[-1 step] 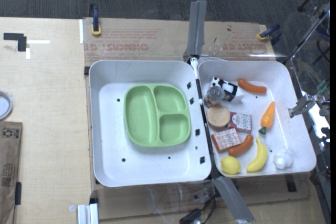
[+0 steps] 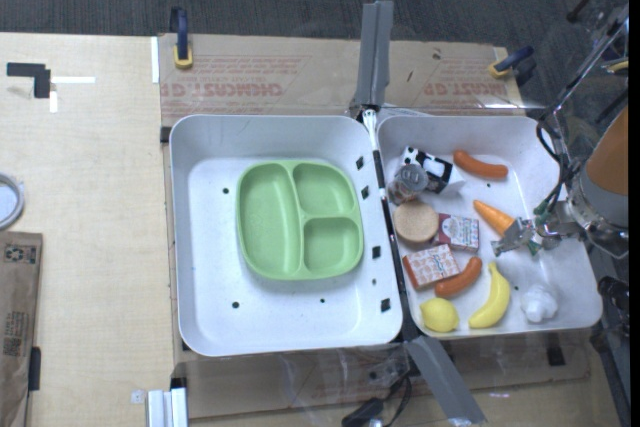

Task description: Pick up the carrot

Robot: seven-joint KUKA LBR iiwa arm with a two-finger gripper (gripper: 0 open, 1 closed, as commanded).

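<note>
Lying in the right bin [image 2: 560, 130], the carrot [image 2: 492, 215] runs on a diagonal, its narrow tip toward the lower right. We see a small pink box [image 2: 461, 232] just left of it and a banana [image 2: 491, 297] below. Our gripper [image 2: 517, 237] sits at the carrot's tip, fingers slightly parted, clasping nothing we can make out.

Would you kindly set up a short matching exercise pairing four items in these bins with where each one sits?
Items:
1. carrot
2. green plate
3. lemon
4. banana

Places:
A. left bin, in the middle
B. right bin, near corner beside the divider
C. right bin, next to the gripper
D. right bin, near edge, right of the lemon

Pairs: 1-C, 2-A, 3-B, 4-D
</note>
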